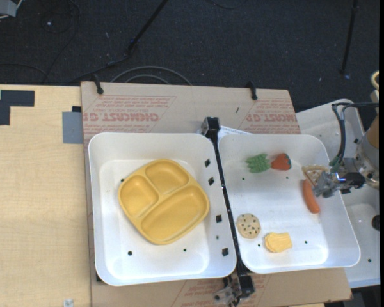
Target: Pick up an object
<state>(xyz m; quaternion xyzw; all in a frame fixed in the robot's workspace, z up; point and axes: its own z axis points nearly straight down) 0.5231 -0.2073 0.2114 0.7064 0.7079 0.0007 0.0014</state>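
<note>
The right bin (333,251) holds several toy foods. An orange carrot-like piece (311,197) lies near its right wall. A tan wedge (313,171) sits just above it. A green and red piece (269,162) lies towards the back, a chocolate-chip cookie (248,225) near the divider, and a yellow lump (278,242) at the front. My gripper (325,185) reaches in over the right wall, low, right beside the upper end of the orange piece and just below the tan wedge. Nothing is visibly lifted.
The left bin (109,248) carries a yellow divided plate (163,200). A black divider (221,197) separates the bins. Cables and the arm's wrist (361,165) crowd the right edge. Cardboard (179,110) lies behind the bins.
</note>
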